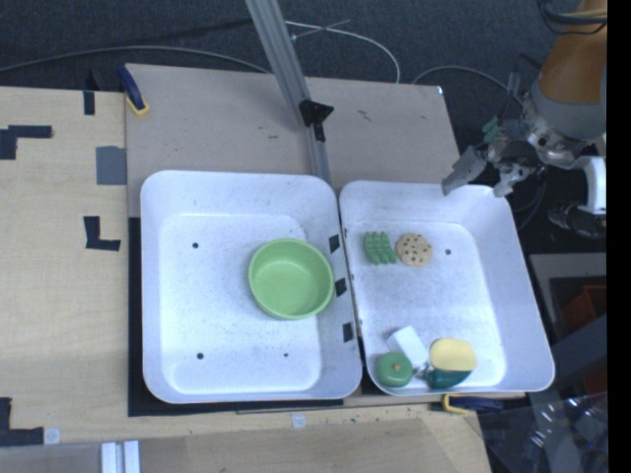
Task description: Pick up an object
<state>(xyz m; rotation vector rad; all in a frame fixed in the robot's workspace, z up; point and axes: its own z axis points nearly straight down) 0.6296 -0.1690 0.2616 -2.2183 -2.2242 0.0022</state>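
Note:
My gripper [480, 177] hangs above the far right rim of the right bin [493, 264], its two grey fingers spread apart with nothing between them. In that bin lie a small green ridged piece [378, 247] and a round cookie [414, 250] near the far left. At the bin's near edge sit a green apple-like ball [395, 370], a white block [408, 344] and a yellow piece [453, 354] on a teal one [450, 377]. A green bowl [290, 279] stands in the left bin [197, 264].
A slanted grey metal post [286, 57] rises from between the bins at the back. Cables run over the dark floor behind the bench. A blue and yellow clamp [132, 91] sits at the board's far left corner.

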